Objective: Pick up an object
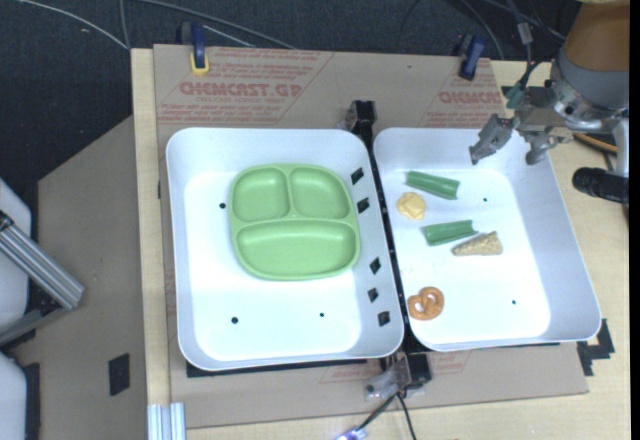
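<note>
In the right bin [560, 268] lie a dark green stick [432, 185], a small yellow piece [411, 205], a second green stick [447, 231], a tan wedge [478, 245] and an orange pretzel [427, 304]. My gripper [512, 146] hangs over the bin's far edge, up and to the right of the dark green stick. It is open, its fingers spread wide with nothing between them.
The left bin [200, 308] holds a green divided plate [293, 221]. A black divider with clips [372, 228] runs between the bins. Blue clamps [200, 46] pin the cardboard at the back. Cables cross the dark floor behind.
</note>
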`<state>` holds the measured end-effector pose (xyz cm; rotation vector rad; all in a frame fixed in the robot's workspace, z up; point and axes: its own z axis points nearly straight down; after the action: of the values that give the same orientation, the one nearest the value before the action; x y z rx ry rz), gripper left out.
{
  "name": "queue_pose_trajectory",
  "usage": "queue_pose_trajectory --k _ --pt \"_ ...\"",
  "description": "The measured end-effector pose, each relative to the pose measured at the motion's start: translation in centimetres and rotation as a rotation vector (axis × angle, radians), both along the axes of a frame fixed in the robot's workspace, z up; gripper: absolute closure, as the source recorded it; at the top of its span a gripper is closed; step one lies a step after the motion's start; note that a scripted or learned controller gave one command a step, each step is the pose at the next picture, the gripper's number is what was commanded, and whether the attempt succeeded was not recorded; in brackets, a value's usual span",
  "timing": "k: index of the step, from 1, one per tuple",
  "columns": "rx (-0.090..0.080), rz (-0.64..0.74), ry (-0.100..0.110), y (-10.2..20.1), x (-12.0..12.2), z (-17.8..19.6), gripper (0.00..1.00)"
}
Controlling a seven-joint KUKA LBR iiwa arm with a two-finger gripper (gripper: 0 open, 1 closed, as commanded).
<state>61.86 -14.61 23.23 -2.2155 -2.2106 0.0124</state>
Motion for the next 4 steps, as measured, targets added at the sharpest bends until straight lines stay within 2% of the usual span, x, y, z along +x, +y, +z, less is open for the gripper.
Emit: queue_pose_trajectory --k 1,3,4 --pt "-0.002 0.003 -0.013 0.0 0.3 0.7 0.00" --pt "-0.001 0.004 -0.010 1.2 1.6 -8.8 0.00" --pt "-0.001 0.003 -0.007 1.3 1.5 -14.1 0.00"
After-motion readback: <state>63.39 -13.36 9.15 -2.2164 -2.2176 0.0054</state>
